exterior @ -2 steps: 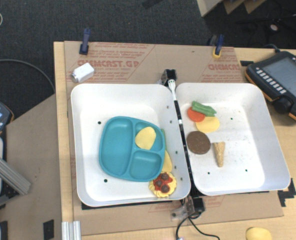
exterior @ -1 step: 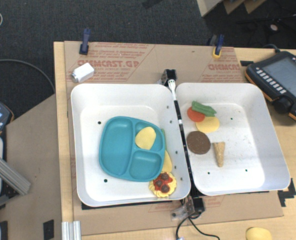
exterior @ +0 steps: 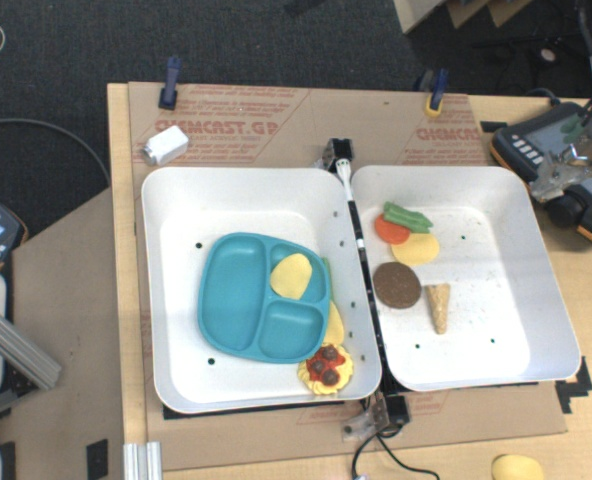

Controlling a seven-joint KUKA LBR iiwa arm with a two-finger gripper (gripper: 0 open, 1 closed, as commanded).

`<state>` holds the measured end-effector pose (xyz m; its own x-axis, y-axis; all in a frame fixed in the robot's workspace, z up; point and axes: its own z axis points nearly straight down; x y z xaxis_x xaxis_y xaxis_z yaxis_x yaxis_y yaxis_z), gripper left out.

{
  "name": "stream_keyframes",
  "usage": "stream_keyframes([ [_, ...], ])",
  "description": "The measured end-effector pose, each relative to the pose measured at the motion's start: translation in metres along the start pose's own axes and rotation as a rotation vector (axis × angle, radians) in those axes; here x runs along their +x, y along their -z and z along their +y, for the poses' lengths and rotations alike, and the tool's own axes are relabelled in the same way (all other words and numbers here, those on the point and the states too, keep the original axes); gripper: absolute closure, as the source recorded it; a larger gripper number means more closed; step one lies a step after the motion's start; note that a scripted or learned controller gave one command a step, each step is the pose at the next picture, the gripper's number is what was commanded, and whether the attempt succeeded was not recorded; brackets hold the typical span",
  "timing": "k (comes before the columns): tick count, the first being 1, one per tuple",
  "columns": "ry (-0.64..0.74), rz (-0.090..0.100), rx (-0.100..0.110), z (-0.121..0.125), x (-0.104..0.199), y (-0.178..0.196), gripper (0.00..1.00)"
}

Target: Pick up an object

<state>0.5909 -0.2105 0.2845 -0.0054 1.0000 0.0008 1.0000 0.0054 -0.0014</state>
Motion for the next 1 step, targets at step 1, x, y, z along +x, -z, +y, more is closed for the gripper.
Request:
stream_keyframes([
  [1, -0.001, -0.004, -0.008, 0.0794, 0.0024, -0.0263, 1.00],
])
